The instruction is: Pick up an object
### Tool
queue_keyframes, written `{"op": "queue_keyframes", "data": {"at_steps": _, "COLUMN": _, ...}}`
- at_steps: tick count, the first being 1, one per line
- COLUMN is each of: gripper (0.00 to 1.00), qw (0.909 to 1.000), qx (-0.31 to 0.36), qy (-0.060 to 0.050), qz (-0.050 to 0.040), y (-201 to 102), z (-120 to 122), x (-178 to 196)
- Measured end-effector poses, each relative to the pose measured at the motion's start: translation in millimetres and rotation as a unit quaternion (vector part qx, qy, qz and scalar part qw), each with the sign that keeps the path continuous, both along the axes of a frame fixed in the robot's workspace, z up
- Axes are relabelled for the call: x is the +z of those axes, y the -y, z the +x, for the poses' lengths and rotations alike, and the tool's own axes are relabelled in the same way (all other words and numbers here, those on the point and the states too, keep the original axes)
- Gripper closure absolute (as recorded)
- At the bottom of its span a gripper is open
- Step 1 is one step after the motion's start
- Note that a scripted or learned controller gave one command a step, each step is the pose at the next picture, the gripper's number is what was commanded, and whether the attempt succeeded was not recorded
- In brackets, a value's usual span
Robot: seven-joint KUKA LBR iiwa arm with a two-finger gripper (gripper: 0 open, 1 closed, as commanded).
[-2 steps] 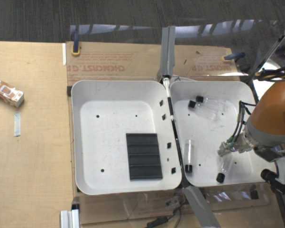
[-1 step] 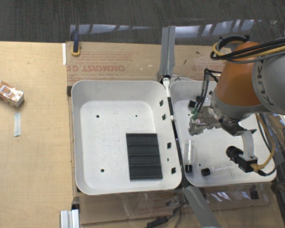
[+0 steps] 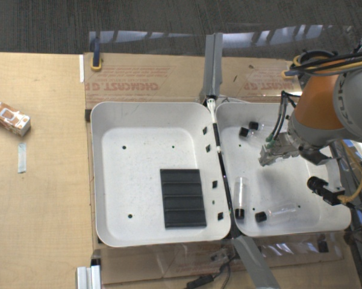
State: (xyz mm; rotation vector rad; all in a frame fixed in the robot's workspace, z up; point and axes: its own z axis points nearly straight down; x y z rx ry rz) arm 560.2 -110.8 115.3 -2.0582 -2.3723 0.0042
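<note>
While the arm (image 3: 325, 101) reaches in from the right, bent over the right bin (image 3: 325, 221), its gripper (image 3: 270, 155) points down-left above the bin floor. Clear black-capped tubes (image 3: 239, 196) lie below it and one (image 3: 249, 128) above. A black ridged block (image 3: 183, 198) sits in the left bin (image 3: 108, 161). Cardboard (image 3: 129, 80) behind reads "CHEMCZT" mirrored.

White bins (image 3: 108, 125), black ribbed block (image 3: 183, 198)
</note>
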Motion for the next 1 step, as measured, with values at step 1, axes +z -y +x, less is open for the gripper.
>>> {"op": "queue_keyframes", "data": {"at_steps": 1, "gripper": 0.0, "qw": 1.0, "qx": 0.0, "qy": 0.0, "qz": 0.0, "y": -0.1, "z": 0.0, "x": 0.0}}
